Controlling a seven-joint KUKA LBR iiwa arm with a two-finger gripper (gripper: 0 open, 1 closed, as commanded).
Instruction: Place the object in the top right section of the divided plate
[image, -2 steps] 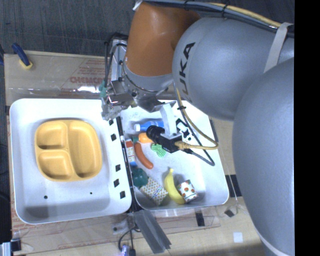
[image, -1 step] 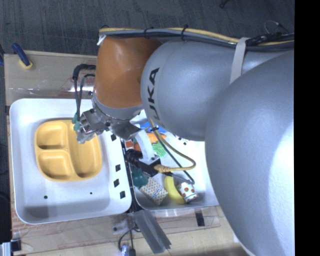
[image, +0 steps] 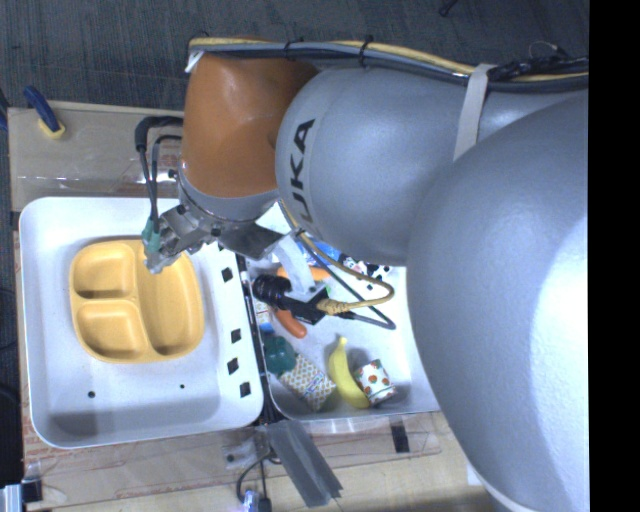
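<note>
Just gripper (image: 158, 250) above plate (image: 120, 335) rim

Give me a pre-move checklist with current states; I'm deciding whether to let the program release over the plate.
1. Hand over the yellow divided plate: ok, above its upper right part.
2. Object in the hand: cannot tell; something small and green shows at the tip.
3. Plate lies flat in the left bin: ok.
4. Plate sections free of objects: ok.
5. Banana and other items lie in the right bin, away from the plate: ok.
</note>
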